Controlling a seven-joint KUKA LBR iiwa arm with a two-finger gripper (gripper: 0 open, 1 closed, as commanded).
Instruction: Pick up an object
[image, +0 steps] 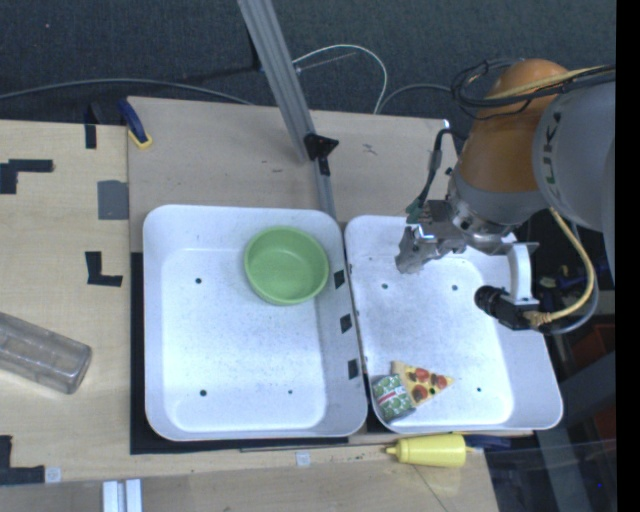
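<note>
1. Bowl (286, 265), green, is seen in the left bin (180, 400).
2. Pizza-slice toy (420, 381) and green packet (392, 396) lie touching at the right bin's (500, 400) near edge.
3. Gripper (412, 255) hovers at the far edge; jaws' state cannot be told. Risk judged: descent here would close on bare floor.

Arm (520, 150) reaching in from right, pincer (412, 255) hanging over far left part of right bin (500, 330). Pizza-slice toy (422, 381) lying near that bin's near left corner, touching a green-and-white packet (391, 397) just to its left. Green bowl (286, 265) sitting upright in left bin (190, 330), toward its far right. Yellow bottle (432, 450) lying on desk (60, 300) just beyond right bin's near rim. Clear plastic container (40, 352) lying at desk's left edge
</note>
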